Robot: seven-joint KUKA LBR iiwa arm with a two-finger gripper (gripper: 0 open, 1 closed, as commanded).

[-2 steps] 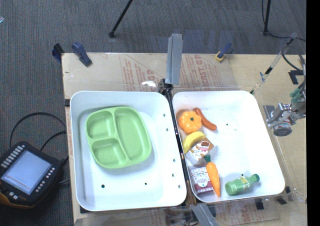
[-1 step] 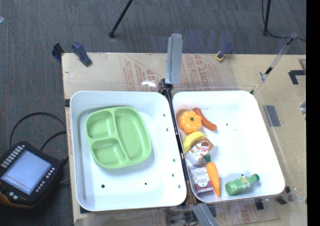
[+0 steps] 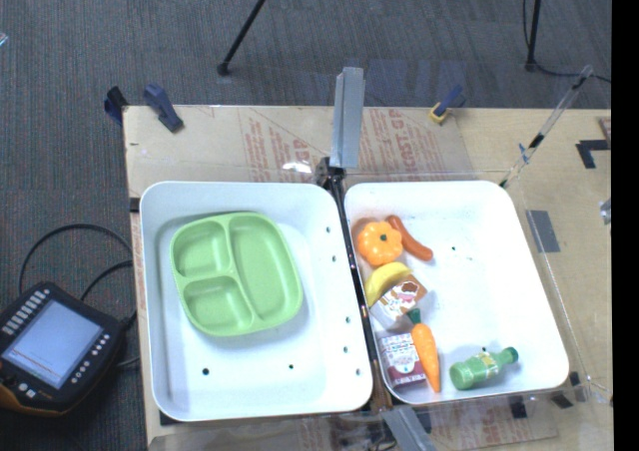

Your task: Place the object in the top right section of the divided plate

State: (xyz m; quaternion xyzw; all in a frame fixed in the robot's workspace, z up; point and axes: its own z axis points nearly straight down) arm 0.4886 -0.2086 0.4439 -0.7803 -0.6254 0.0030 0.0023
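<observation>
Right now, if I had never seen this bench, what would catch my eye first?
Probably the green divided plate lying in the left white bin. Next, the bright toy food crowded along the right bin's left side: an orange pumpkin, a carrot and a green bottle.

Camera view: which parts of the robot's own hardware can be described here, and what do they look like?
Describable here is a handheld control pendant at lower left, likely the robot's: dark casing, orange underside, pale screen, button rows, a black cable looping behind it. A grey upright bar stands where the left bin and right bin meet.
</observation>
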